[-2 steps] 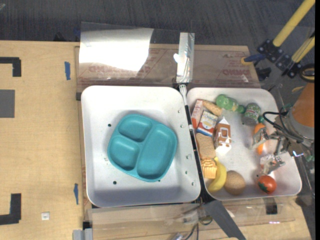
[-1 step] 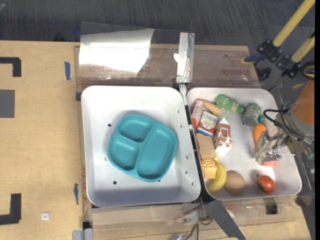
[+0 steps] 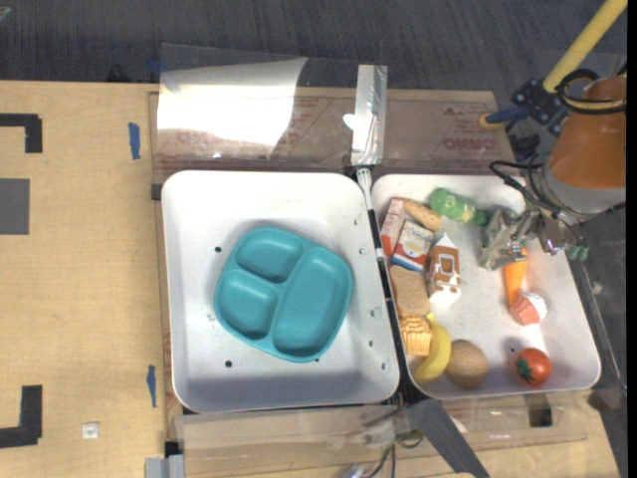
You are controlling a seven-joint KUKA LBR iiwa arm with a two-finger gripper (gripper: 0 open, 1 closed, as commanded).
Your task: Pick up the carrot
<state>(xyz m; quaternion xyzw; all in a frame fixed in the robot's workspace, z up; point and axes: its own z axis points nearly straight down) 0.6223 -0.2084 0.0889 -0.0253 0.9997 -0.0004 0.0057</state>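
A: Carrot (image 3: 514, 279), where?

B: Spotted in the right-hand bin (image 3: 575, 312), straight up the view from the tomato (image 3: 534, 366) and near it, with a small red-and-white piece (image 3: 529, 310) in between.

A: And the gripper (image 3: 520, 235)?

B: Seen further up the view from the tomato again, hanging right over the carrot's upper end. Couldn't tell whether touching or just above.

A: Clenched, or released?

B: Couldn't tell; too much metal and cable tangled together there. Saw no clear sign of the carrot being gripped, so judged it not held.

A: Which step, then?

B: Judged as the reach and line-up, at the point of coming down. No lift yet, going by the carrot lying flat on the bin floor.

A: Long axis?

B: Ran nearly up and down the view, leaning a little, with the lower end angled toward the tomato and the upper end away from it. Couldn't make out which end was the thin one.

A: Next move?

B: Probably needed squaring across that axis, lowering around the middle of the carrot, closing, then lifting straight up, clear of the red-and-white piece.
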